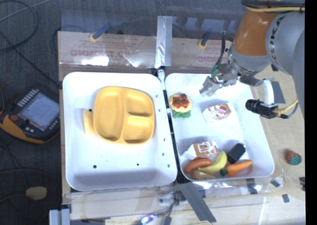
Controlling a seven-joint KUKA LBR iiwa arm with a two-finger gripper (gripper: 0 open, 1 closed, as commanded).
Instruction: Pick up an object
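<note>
A white packet [217,112] is lying mid-bin in the right bin [257,135], toys crowding its near edge: banana [216,163], carrot [238,167]. The gripper [212,84] is hovering near the far edge, jaw state impossible to tell. A yellow tray [124,114] is sitting in the left bin [79,169].

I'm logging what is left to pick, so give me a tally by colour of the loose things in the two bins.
Yellow: 2, the divided tray and the banana
Orange: 1, the carrot
Black: 1, the block
Red-brown: 1, the sausage
White with red: 2, the packet and the small box
Mixed colours: 1, the sandwich toy
Total: 8
</note>
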